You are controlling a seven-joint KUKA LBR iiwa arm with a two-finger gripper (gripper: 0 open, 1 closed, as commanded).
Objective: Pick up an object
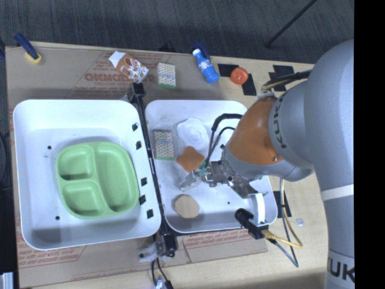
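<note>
The right bin [252,116] holds several small things. A brown-orange piece [190,158] lies near its middle, with a crumpled clear-white wrapper [193,130] behind it. A patterned sachet [162,144] rests by the left wall, and a round tan disc [186,206] sits near the front. A small clear item [186,182] lies between the brown piece and the disc. My gripper [203,174] is low in this bin, just right of the clear item and below the brown piece. The orange-banded wrist [255,138] covers the bin's right part.
In the left bin [30,119] lies a green divided plate [96,177]. On the cardboard behind the bins are a snack packet [128,67], a small box [166,75], a blue bottle [206,67], an orange cap [239,75] and a blue clamp [27,48].
</note>
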